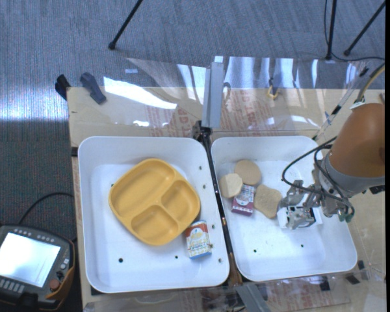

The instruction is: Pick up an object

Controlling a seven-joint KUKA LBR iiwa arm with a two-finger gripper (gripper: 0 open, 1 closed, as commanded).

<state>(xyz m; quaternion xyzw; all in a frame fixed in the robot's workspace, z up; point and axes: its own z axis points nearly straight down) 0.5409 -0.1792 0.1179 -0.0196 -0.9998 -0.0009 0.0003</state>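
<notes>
Pendant (29, 263) lying nearest, beside table. Can (199, 240) sitting by yellow plate (155, 201) in left bin (91, 174). Gripper (301, 214) hovering low in right bin (273, 265), opening unclear, nothing visibly held. Cookies (248, 172) and packet (244, 199) clustering just left, likely targets, untouched.

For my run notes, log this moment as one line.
end effector: low in right bin, nothing seen held | tan discs, small packet: left of it | yellow tray, can: left bin

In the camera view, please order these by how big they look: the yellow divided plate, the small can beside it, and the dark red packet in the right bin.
1. yellow divided plate, clearly the largest
2 and 3. small can and dark red packet: they look alike in size, so I do not rank them.
</notes>
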